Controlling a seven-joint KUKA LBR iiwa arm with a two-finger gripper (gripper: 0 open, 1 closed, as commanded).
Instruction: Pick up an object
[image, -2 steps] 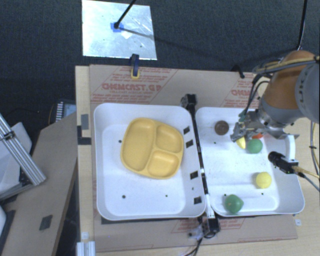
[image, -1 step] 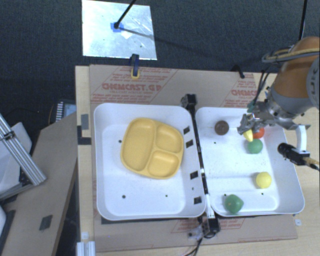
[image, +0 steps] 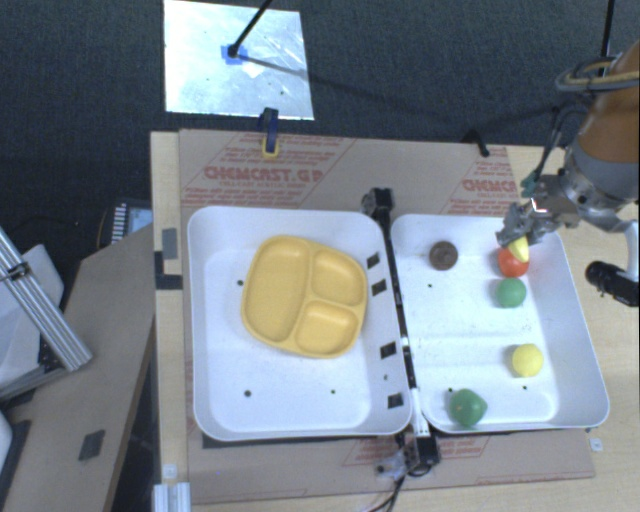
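Observation:
The right bin (image: 565, 300) holds several small objects. A brown disc (image: 443, 256) lies near its back left. A red-orange piece (image: 513, 264) with a yellow bit (image: 519, 247) on top sits at the back. A green ball (image: 510, 293) lies just in front of it. Further forward are a yellow ball (image: 526, 359) and a green piece (image: 466, 407) at the front rim. My gripper (image: 524, 226) hangs at the back of this bin, right over the red-orange piece, with its tip close to the yellow bit.
The left bin (image: 215, 380) carries a yellow divided plate (image: 303, 295). A black divider with clips (image: 392, 300) runs between the bins. Cardboard (image: 300, 170) lies under both. A metal sheet (image: 238, 60) sits beyond the bench.

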